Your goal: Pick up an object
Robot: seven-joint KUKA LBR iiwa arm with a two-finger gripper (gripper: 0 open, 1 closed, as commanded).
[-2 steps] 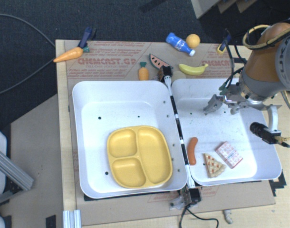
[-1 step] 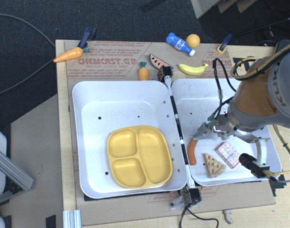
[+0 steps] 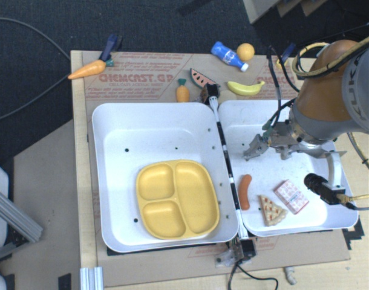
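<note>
Pizza slice (image 3: 271,209), sausage (image 3: 244,191) and pink packet (image 3: 291,196) lie in the right bin (image 3: 305,225) below the empty, spread gripper (image 3: 266,145); next: descend on one.

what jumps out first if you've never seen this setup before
The yellow divided tray stands out, lying in the left bin. Next comes the grey and orange arm over the right bin, above a toy hot dog, pizza slice and pink packet.
</note>
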